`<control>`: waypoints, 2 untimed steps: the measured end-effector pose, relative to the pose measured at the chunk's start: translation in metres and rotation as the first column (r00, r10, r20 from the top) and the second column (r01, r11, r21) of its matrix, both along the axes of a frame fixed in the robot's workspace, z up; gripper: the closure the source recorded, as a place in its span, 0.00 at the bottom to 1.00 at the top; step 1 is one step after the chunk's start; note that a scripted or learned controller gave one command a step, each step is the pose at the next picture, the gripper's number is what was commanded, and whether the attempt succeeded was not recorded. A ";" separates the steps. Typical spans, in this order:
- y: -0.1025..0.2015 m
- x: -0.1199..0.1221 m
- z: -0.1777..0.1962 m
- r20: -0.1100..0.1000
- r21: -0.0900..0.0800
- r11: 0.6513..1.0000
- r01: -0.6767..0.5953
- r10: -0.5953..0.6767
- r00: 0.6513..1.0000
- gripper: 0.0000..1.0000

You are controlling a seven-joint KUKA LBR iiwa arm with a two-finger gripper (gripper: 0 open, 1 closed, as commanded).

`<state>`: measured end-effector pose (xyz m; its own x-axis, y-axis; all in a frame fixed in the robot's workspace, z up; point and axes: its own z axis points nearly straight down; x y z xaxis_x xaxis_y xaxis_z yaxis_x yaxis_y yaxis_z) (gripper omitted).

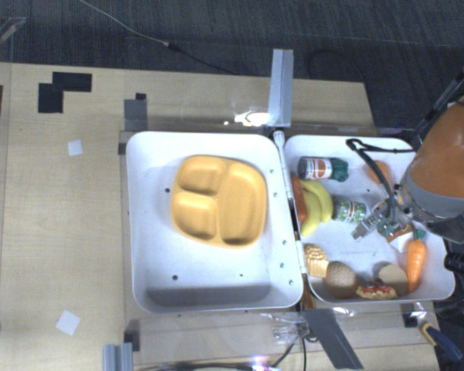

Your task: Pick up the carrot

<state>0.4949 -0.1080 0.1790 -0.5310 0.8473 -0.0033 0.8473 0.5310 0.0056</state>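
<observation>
Camera view looks down on a wooden desk (54,230) bearing two shallow white bins side by side. At 9 o'clock the left bin (151,277) carries a yellow divided plate (219,200). At 3 o'clock the right bin (442,287) is crowded: a small bottle with a red label (322,168), bananas (317,205), a brown potato (340,273) and other toy food. The carrot (415,260) lies at about 4 o'clock, orange body pointing down, green top up, close to the bin's right wall. The grey and orange arm (448,165) reaches in from 3 o'clock; its jaws (383,219) sit just up and left of the carrot's top, and I cannot tell whether they are released or clenched. To grasp well, the jaws should likely shift toward 4 o'clock, centre over the carrot's thick middle, close across its width, and avoid the bin wall
</observation>
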 end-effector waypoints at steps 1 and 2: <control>-0.068 -0.004 -0.089 0.005 -0.006 0.974 -0.228 0.228 0.974 1.00; -0.095 -0.003 -0.089 0.006 -0.013 0.846 -0.533 0.533 0.846 1.00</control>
<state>0.4922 -0.2028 0.0903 -0.9007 0.4341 -0.0172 0.4341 0.9008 0.0041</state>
